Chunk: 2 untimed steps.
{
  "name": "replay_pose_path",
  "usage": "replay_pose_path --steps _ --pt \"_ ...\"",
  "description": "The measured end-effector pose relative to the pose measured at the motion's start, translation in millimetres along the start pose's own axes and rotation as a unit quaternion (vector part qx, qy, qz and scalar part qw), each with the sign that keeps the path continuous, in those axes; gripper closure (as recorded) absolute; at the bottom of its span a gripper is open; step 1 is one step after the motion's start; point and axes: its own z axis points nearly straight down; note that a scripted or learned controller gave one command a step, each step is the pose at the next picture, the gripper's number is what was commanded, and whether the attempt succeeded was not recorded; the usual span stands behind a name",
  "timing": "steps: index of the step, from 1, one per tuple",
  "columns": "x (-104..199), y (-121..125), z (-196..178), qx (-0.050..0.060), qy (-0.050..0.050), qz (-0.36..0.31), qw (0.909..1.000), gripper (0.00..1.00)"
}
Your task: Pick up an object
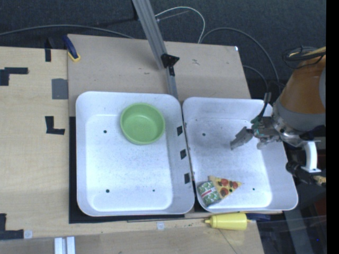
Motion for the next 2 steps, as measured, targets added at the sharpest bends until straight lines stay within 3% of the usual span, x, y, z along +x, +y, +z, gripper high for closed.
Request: replay_pose_path --steps 1,2 --pt "0 0 0 0.0 0.0 0.0 1.0 0.0" --pt "-8 -4 49 0.002 0.0 0.001 1.0 0.0"
